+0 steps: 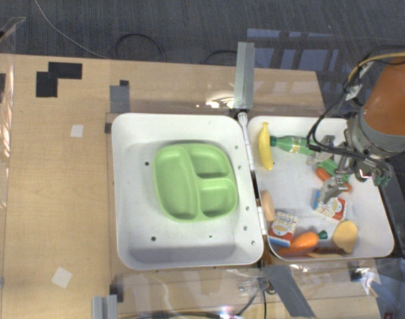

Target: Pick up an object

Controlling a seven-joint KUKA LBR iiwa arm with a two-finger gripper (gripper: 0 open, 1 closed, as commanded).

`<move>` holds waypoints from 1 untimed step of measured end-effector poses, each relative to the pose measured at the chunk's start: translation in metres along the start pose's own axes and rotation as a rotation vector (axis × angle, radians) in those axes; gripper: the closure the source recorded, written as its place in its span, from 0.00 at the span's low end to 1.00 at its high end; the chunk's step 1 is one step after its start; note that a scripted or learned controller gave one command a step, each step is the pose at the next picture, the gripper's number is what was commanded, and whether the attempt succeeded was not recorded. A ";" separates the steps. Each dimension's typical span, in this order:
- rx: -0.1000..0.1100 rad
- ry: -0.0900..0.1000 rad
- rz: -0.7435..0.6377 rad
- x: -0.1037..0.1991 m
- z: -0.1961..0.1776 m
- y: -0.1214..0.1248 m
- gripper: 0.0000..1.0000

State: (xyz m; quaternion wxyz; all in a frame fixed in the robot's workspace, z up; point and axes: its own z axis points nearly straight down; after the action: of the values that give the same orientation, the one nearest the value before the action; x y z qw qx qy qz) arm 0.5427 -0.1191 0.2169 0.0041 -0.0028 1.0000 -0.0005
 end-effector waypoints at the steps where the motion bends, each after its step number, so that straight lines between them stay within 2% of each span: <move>1: 0.001 -0.002 -0.013 -0.011 0.121 -0.043 0.00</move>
State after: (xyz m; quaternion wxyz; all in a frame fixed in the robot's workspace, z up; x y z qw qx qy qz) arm 0.5554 -0.1621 0.0963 0.0051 -0.0093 0.9999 -0.0008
